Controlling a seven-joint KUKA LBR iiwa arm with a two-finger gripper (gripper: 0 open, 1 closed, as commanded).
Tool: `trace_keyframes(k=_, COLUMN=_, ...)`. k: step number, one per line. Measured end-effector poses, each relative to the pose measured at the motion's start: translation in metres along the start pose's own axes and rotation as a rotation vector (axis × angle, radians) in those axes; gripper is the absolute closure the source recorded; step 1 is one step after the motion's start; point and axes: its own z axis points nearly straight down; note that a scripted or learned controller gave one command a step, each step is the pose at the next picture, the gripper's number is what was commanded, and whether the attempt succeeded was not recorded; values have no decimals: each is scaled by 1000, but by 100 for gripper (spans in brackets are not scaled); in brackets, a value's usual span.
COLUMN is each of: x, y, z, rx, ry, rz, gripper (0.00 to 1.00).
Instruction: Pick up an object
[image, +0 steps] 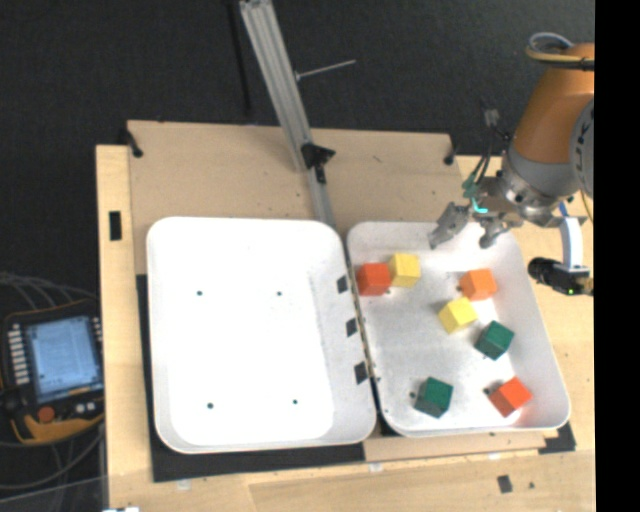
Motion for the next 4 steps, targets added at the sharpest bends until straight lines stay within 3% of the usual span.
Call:
trace_keyframes(k=2, x=0, y=-8, z=84, rx=2, ry=1, rz=5, gripper=0)
trace_keyframes(k=3, x=-2, y=-1, z=93, rx=-20, ry=-2, rz=3, gripper=0)
trace_keyframes(k=4, x=-3, y=1, z=81, rx=-26, ry=-2, rz=4, gripper=100)
